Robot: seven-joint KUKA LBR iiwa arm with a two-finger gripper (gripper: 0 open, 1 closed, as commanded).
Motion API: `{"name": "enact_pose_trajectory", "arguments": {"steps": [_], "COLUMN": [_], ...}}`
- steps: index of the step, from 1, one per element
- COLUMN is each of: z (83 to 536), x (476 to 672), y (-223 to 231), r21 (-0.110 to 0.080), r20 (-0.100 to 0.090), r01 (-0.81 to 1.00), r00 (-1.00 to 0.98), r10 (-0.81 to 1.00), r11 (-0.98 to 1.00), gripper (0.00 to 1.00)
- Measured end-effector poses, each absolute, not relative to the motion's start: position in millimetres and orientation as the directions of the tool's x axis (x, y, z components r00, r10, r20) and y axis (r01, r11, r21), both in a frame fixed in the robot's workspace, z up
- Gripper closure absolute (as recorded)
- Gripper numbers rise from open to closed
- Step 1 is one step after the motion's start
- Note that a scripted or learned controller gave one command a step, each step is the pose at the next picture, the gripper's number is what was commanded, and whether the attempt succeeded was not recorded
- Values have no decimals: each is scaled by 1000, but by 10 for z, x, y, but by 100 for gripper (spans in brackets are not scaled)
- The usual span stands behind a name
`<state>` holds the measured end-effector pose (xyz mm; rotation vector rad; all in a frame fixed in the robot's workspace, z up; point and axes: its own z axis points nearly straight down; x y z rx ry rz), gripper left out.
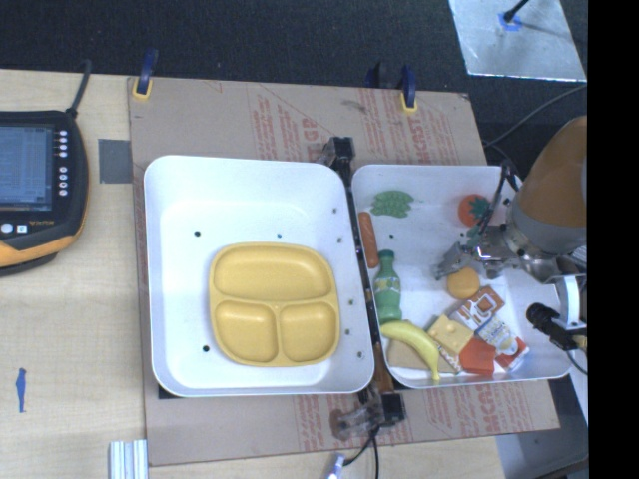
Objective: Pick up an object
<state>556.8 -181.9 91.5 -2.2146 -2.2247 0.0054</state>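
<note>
Object candidates all lie in the right bin (pixel 429 183), which serves as landmark. Left of that bin sits the left bin (pixel 170 267), holding a yellow divided tray (pixel 274 301). Inside the right bin, along its left wall: a green bottle (pixel 386 285), a banana (pixel 414 343) at the near left corner, and a sausage (pixel 367 239). These look light, rigid and smooth; the banana is best taken across its middle. Near the bin's centre lies a small orange ball (pixel 463 284), round and likely to slip. The gripper (pixel 469 252) hangs just above that ball; jaws' state cannot be told.
</note>
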Motion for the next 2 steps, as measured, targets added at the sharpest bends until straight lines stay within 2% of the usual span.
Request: {"name": "enact_pose_trajectory", "arguments": {"steps": [1,2], "z": [1018,940], "x": [5571,5744], "y": [-1825,-1066], "r21": [-5,-5], "r20": [-1,1], "r01": [1000,1000], "r00": [-8,-7], "r10": [1000,1000], "r11": [8,7], "gripper": [100,100]}}
